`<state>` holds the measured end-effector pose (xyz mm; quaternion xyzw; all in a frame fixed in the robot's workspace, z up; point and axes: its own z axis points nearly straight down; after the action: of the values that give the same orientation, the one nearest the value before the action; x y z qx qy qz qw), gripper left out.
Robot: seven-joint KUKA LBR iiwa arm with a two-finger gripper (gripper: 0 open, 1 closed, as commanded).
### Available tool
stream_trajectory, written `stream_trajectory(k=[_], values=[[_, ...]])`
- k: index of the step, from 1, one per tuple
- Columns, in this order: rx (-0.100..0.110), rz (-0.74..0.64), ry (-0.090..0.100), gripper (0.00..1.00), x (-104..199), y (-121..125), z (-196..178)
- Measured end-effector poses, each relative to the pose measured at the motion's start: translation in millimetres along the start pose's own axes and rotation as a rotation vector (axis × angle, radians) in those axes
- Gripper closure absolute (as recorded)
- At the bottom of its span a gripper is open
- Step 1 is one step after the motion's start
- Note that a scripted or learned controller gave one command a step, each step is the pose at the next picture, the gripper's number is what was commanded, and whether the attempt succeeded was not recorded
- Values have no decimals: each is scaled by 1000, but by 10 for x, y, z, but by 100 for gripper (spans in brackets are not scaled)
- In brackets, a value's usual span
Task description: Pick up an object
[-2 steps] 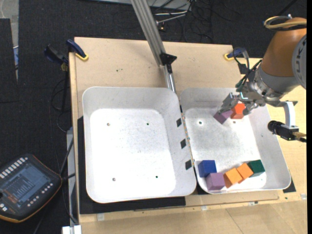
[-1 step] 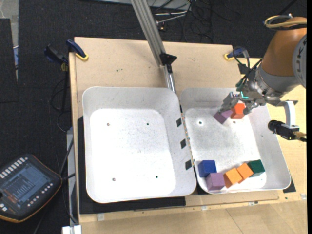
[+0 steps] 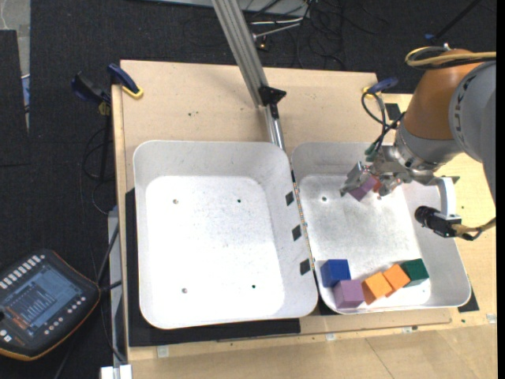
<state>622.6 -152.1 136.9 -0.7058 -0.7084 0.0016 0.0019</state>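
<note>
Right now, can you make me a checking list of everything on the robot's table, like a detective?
Surface: a tan wooden bench bearing two white bins, the left bin and the right bin, side by side.
Job's things: a blue block, a purple block, an orange block and a green block in a row at the right bin's near edge; a small purple block between the hand's fingers, higher up in the right bin.
Clutter: nothing seen.
Hand: the hand is over the right bin, shut on the small purple block.
Cables: wires run by the arm's wrist.
Surroundings: a handheld control pad on the dark floor, a metal pole, blue clamps.
</note>
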Motion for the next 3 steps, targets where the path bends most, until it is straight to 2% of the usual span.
stream_trajectory(k=[1,2,3], values=[[-2,3,0,0,8,-3,444],[-7,3,-1,100,4,11,311],[-12,1,-2,100,-42,120,-242]])
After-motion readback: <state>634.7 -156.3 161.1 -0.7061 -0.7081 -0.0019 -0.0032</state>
